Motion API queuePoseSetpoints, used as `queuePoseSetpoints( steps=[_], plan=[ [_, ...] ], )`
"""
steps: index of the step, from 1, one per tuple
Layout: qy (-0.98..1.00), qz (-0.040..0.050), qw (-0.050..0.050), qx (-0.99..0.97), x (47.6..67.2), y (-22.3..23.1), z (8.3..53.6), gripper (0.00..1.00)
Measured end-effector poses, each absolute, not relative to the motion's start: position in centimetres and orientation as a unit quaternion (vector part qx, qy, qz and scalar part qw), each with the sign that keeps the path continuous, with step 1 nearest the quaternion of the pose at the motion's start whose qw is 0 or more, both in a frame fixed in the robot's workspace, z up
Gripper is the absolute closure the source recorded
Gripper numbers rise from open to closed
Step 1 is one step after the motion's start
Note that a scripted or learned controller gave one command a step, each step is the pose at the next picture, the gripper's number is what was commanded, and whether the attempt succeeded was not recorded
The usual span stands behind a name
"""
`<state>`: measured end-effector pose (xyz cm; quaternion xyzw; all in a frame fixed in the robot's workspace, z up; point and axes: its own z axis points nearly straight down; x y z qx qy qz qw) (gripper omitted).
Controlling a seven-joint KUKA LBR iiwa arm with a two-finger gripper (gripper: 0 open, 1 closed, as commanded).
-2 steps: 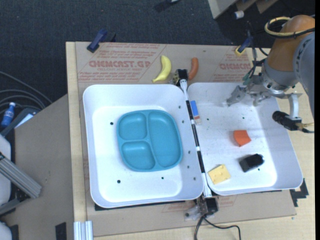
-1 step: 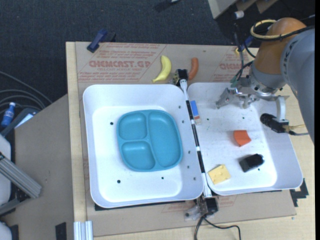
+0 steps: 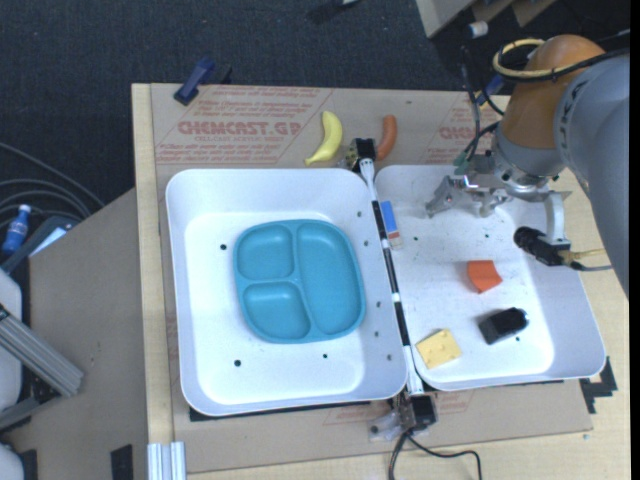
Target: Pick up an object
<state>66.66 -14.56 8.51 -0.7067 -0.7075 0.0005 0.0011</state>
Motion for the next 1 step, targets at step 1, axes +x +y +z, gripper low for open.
queuePoseSetpoints(
  steps=[1],
  plan=[
    [-0.707,0.0005,0.001,-0.707,66.65,-14.18,8.50,0.00]
  ],
)
